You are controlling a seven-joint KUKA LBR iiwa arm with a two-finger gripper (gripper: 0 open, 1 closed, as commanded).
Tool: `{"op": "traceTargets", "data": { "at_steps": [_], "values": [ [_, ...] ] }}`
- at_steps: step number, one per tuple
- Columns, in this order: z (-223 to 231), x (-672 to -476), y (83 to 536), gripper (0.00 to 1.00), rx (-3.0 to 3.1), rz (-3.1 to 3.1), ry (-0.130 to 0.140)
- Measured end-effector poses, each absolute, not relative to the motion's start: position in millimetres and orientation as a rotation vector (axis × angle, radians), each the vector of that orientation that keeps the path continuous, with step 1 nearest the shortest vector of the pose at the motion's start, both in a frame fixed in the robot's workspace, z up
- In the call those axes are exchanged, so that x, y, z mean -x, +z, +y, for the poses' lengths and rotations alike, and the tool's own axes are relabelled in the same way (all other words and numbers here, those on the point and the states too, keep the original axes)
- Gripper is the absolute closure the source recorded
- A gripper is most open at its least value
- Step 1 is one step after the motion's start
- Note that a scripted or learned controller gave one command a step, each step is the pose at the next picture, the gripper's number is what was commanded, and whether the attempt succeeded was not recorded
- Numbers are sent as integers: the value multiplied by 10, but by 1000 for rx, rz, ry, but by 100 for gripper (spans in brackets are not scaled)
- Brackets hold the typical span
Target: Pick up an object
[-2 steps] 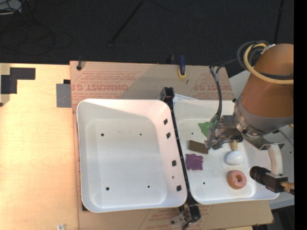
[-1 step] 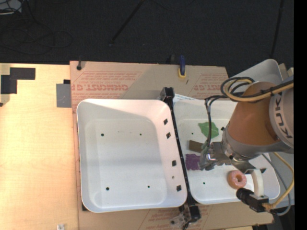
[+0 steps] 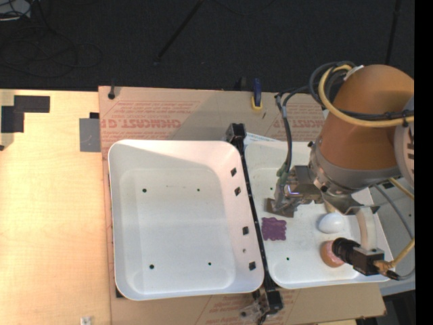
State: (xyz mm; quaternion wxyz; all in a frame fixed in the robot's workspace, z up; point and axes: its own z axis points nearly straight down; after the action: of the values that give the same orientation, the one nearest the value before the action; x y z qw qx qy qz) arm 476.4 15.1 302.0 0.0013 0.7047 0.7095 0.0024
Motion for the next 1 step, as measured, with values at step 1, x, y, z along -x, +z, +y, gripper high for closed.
{"op": "traceTargets", "data": {
  "at_steps": [1],
  "values": [
    [-511,-4744,2446,100,-2232,2219,-10]
  ]
}}
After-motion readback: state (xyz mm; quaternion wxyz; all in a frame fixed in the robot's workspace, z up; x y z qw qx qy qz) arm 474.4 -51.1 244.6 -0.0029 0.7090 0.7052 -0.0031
